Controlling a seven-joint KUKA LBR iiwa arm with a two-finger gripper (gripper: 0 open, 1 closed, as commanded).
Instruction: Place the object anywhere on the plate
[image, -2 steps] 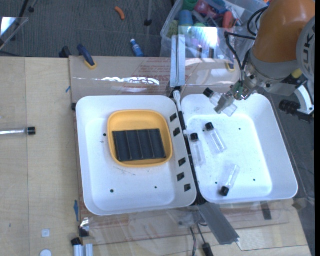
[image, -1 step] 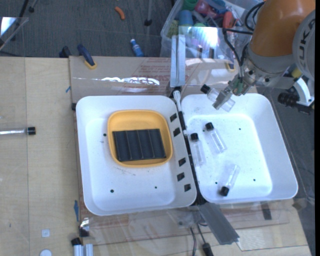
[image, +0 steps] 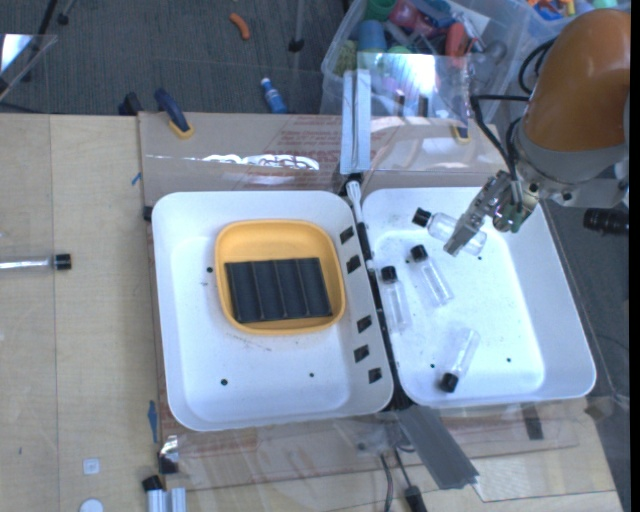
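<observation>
The gripper (image: 468, 232) hangs over the right bin (image: 560, 330), fingers seemingly closed on a clear vial with black cap (image: 432, 220). Best lift straight, carry it left past the divider, and lower onto the yellow plate (image: 232, 245) in the left bin

A light wood bench (image: 70, 330) fills the left and bottom. Along the top is dark grey floor (image: 150, 50). A clear box (image: 440, 40) of bright things sits at upper right.
</observation>
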